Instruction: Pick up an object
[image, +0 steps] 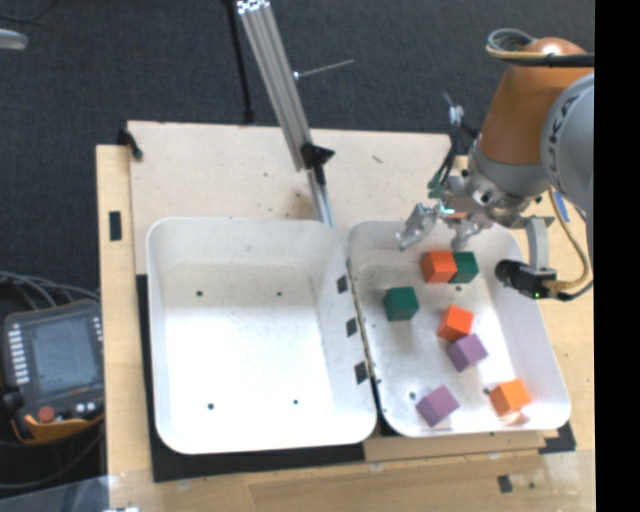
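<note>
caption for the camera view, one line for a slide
Grey-and-orange arm's gripper hovers with open fingers over small coloured cubes in the right shallow white bin.

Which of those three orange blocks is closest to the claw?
The orange block at the far end of the right bin, touching a green block, lies just below the claw. The other two orange blocks sit farther down the bin.

The pale wooden table (220, 165) carries two shallow white plastic bins side by side, a left bin (175, 420) and a right bin (545, 340), their inner rims touching.
</note>
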